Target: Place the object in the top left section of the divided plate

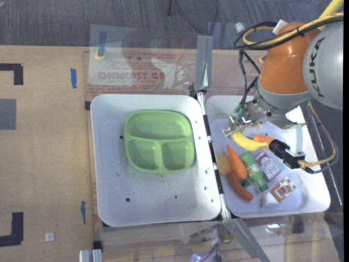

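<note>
A light green divided plate (131, 125) lies in the left bin (109, 195), with one wide section at the back and two small ones at the front; nothing lies in it. My gripper (238, 126) hangs low in the right bin (319, 198), at the back, just over the left end of a yellow banana (246, 142). In front of the banana lie an orange carrot (236, 161), a second reddish carrot (240, 185) and a green bottle (254, 171). The arm's grey and orange wrist (283, 72) hides the bin's back right corner.
Two printed packets (268, 164) (282, 190) lie at the right bin's front right, and a small orange piece (263, 138) sits beside the banana. A metal divider (210, 162) separates the bins. A black connector with a yellow cable (286, 152) hangs from the arm.
</note>
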Motion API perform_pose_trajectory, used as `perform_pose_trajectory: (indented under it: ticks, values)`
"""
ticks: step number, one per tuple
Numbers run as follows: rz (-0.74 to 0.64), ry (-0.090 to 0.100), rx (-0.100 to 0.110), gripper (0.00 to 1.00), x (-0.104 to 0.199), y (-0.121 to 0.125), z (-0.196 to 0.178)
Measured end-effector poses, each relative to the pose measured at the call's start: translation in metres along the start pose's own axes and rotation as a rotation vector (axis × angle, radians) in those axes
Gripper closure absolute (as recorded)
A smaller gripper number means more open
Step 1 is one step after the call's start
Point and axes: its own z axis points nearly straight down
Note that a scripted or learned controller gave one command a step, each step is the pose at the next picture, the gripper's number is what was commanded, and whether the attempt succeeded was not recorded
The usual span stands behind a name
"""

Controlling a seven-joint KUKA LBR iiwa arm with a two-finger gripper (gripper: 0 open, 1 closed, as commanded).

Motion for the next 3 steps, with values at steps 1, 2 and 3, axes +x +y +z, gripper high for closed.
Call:
perform_pose_trajectory:
  ticks: [1,2,3]
  values:
    - [0.055,-0.001,-0.001,1.00,0.032,-0.035,-0.052]
    - [-0.230,-0.004,-0.005,1.00,0.105,0.056,-0.080]
    - [-0.230,-0.004,-0.005,0.00,0.105,0.056,-0.080]
